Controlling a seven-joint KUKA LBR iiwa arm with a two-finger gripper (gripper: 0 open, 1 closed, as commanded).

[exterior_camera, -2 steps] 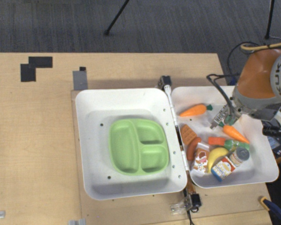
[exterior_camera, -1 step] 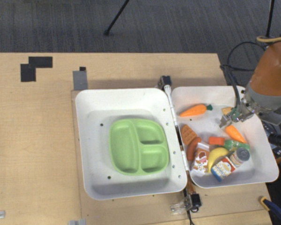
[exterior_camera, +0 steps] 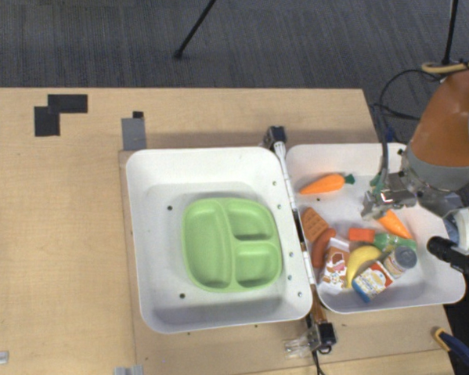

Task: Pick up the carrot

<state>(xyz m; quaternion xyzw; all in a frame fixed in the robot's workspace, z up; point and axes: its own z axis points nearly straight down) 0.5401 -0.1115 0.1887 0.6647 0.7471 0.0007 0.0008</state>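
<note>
two carrots, one gripper: a mix-up waiting

our gripper [exterior_camera: 384,197] hangs low in the right bin [exterior_camera: 350,157]; we cannot tell how it is set. just beside it lies an orange piece [exterior_camera: 394,223], maybe a second carrot, crowded by a banana [exterior_camera: 361,261] and cartons. the plain carrot [exterior_camera: 324,184] lies apart, toward the divider. we may snag the wrong thing or nudge the pile.

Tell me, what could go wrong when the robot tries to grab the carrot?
The gripper hangs over a second orange piece, so it might grab that instead of the carrot lying apart at the right bin's top. Toys crowd below, like the banana, and could get bumped.
</note>
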